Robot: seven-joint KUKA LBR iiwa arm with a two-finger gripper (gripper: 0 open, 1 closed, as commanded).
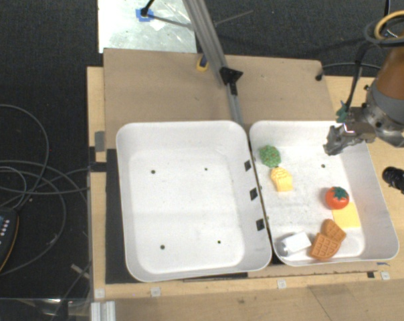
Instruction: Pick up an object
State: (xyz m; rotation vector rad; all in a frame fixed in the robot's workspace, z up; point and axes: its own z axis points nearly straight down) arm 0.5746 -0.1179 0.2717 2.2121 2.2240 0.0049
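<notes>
Fingers (pixel 336 142) above six-item right bin (pixel 382 199)

Six small toy foods lie in the right bin (pixel 379 199). A green broccoli floret (pixel 270 156) sits near the bin's upper left, and just below it, nearly touching, lies a yellow corn piece (pixel 281 179). Toward the right side a red tomato (pixel 336 197) with a green stalk cap rests upright, its lower edge meeting a flat yellow cheese slice (pixel 348 217). Below them, an orange-brown waffle (pixel 327 241) with a grid pattern lies flat, tilted, close to the cheese slice. A small white block (pixel 295 243) lies just left of the waffle, near the bin's front wall.
</notes>
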